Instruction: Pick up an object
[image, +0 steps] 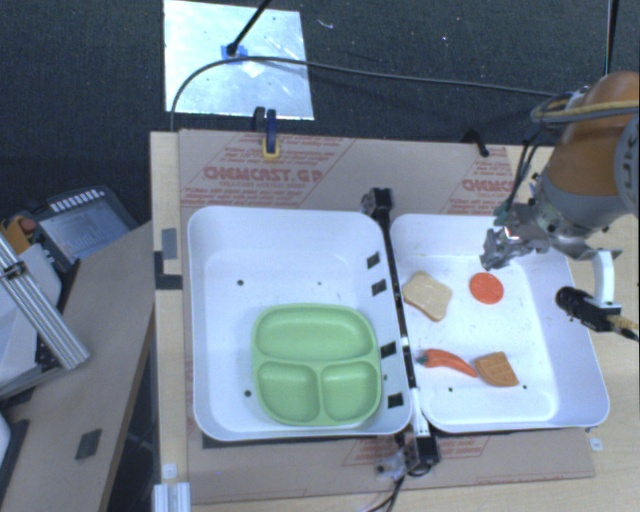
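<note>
Pincer (496, 252), grip state unreadable, hangs over right bin (575, 400); left bin (215, 300) holds green tray (317, 363).

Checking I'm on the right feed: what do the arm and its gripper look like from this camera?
The arm is grey with a wide orange band above the wrist. The gripper is a small, dark grey metal piece at its tip. A white bracket with a black cylindrical part hangs off the arm's near side, and thin dark cables run along the wrist.
</note>
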